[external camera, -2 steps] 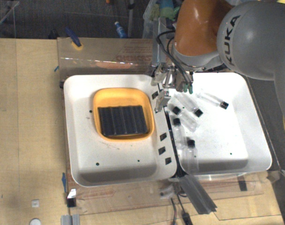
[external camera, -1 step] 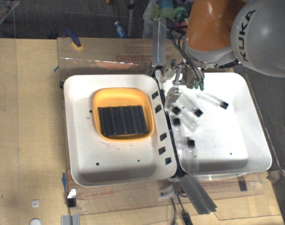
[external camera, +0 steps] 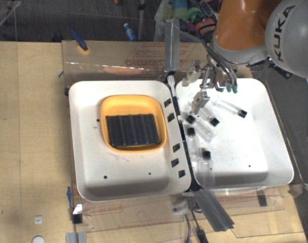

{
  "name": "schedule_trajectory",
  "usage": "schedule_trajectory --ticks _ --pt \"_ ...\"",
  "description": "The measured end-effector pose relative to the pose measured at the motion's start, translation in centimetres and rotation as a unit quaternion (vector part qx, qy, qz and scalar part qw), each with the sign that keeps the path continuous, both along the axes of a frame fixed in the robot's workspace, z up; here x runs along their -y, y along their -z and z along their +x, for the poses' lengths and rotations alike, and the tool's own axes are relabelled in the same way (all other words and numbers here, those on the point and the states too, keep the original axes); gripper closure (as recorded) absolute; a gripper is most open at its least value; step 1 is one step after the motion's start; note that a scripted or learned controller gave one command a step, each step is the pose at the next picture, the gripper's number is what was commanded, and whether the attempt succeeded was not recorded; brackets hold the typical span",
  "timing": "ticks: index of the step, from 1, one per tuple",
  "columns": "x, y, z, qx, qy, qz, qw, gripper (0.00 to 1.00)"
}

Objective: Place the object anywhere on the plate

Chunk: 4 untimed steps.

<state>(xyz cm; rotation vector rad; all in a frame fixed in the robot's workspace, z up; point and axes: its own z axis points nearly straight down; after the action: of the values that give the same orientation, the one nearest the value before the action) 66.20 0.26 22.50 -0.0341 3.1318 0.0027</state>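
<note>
White glossy bins (external camera: pixel 123 181): square yellow plate (external camera: pixel 132 105), ribbed dark slab (external camera: pixel 132 129), perhaps rubber.

Yellow-orange square plastic plate with rounded corners (external camera: pixel 132 103): lies flat in left white bin, near bin's middle, closer to divider side. Raised rim all around.

Dark grey ribbed rectangular block (external camera: pixel 132 129): lies flat on plate, covers most of plate's inner floor, toward near edge. Several parallel grooves run across its top, from far side to near side. Long sides roughly parallel to plate's edges. Near edge of block touches or almost touches plate's near rim; strip of yellow floor shows beyond far edge.
</note>
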Motion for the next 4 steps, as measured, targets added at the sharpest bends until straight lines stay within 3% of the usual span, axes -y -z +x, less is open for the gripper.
schedule_trajectory --ticks 1,2,3,4 --pt "6.3 -0.9 0.6 0.001 -0.029 -0.0008 0.9996 0.0" --pt "13.6 2.6 0.5 -0.002 -0.098 -0.0007 0.9952 0.0" --pt "12.3 3.2 0.6 -0.002 -0.23 -0.0011 0.9731 0.0" --pt "16.1 -1.3 0.6 0.001 -0.327 -0.0032 0.945 0.0"
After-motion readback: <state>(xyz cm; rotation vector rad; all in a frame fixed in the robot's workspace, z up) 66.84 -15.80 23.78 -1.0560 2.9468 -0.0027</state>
